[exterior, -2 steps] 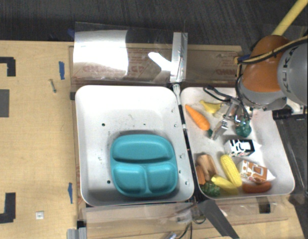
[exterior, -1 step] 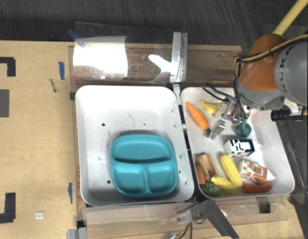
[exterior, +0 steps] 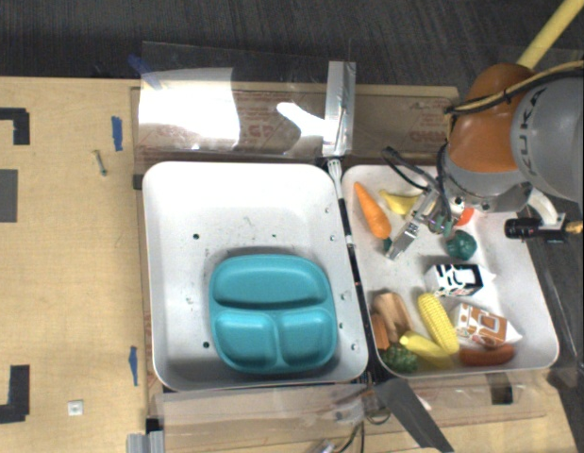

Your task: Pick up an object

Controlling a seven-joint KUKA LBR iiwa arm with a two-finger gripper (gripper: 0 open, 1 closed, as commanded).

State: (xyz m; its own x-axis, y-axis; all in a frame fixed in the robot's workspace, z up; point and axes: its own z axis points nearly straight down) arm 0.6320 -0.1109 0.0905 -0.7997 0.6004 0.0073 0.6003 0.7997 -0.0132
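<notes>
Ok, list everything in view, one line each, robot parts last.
divided tray: 1, teal, left bin
left bin: 1, white
right bin: 1, white
carrot: 1, orange, right bin, upper left
banana: 1, yellow, beside carrot
corn cob: 1, yellow, right bin, lower part
ball: 1, dark green, right bin
black-and-white block: 1, right bin centre
gripper: 1, metallic, over right bin
arm: 1, grey with orange band, at right

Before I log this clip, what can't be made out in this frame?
- Gripper: too small and blurred to read its state.
- Arm: cut off by the right edge.
- Yellow item behind the carrot: partly hidden by cables.
- Green item: mostly hidden at the right bin's near rim.
</notes>
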